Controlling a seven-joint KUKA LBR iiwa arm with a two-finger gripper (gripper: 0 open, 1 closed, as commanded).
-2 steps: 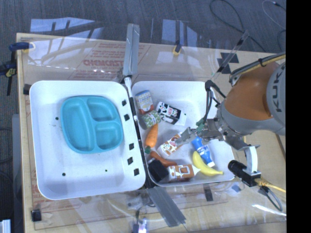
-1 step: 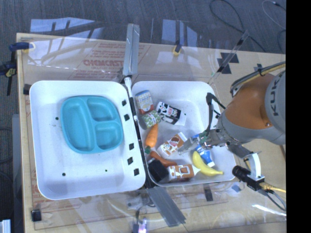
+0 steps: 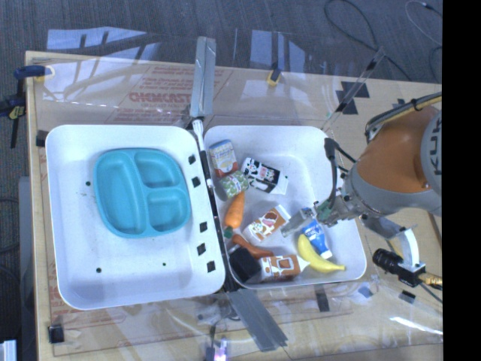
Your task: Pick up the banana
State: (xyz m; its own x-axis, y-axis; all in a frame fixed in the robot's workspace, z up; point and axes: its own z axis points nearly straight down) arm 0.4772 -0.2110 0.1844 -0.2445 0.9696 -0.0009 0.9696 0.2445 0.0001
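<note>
The yellow banana (image 3: 319,256) lies in the near right corner of the right bin (image 3: 301,143), curved along the bin's front wall. My gripper (image 3: 310,219) hangs just above and behind it, over a small blue and white tube (image 3: 318,236) that touches the banana's upper end. The grey arm with its orange band (image 3: 392,164) reaches in from the right. Nothing is visibly lifted off the bin floor.
In the right bin lie a carrot (image 3: 234,210), a small juice carton (image 3: 267,224), a brown carton (image 3: 279,265), a black and white carton (image 3: 263,174), a cup (image 3: 222,156) and a black block (image 3: 242,263). The left bin (image 3: 68,277) holds a blue divided plate (image 3: 144,190).
</note>
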